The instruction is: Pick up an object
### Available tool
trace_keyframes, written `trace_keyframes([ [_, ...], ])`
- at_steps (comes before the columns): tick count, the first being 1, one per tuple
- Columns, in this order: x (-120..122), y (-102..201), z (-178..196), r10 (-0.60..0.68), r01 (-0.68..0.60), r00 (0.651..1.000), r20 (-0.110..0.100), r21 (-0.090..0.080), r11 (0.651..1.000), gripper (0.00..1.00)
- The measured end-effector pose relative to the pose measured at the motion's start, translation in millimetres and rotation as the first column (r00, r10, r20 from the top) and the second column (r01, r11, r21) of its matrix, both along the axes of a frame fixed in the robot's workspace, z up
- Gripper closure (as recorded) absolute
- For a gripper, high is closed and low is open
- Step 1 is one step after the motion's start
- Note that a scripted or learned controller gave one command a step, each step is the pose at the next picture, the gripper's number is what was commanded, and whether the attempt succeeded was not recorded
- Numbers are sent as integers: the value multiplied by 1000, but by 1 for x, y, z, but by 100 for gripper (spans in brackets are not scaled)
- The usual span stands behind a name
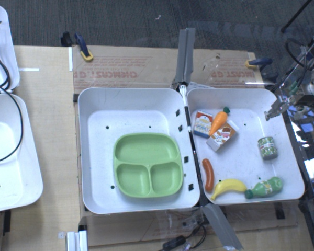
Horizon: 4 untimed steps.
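The right bin (240,101) holds several toy foods. An orange carrot (218,122) lies across a small white and orange box (202,124) and a carton (223,138). A green can (268,148) stands toward the right wall. Along the near side lie a red sausage (209,174), a yellow banana (229,187) and a green bottle (264,187). At the view's right edge, grey metal parts of my gripper (275,111) hang over the bin's far right corner, above and apart from the can. Nothing shows between them.
The left bin (94,140) holds a green divided plate (147,164). A grey post (186,56) stands behind the seam between the bins. Clamps (82,47) hold cardboard at the back. White tubs (10,156) with a black cable sit far left.
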<state>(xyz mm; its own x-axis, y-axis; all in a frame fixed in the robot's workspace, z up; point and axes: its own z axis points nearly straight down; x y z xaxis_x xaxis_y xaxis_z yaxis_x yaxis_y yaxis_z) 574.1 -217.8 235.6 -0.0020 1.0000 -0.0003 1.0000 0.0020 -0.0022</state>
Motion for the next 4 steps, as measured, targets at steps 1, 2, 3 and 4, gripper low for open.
trace_keyframes([
  [1, -12, 7, -129, 104, -104, 995, -2, 5, 995, 0],
  [2, -4, 4, -98, 264, -264, 964, 3, -1, 964, 0],
  [3, -69, 3, -146, 267, -267, 964, -2, 14, 964, 0],
  [4, -68, -1, -136, 261, -261, 965, 2, 4, 965, 100],
])
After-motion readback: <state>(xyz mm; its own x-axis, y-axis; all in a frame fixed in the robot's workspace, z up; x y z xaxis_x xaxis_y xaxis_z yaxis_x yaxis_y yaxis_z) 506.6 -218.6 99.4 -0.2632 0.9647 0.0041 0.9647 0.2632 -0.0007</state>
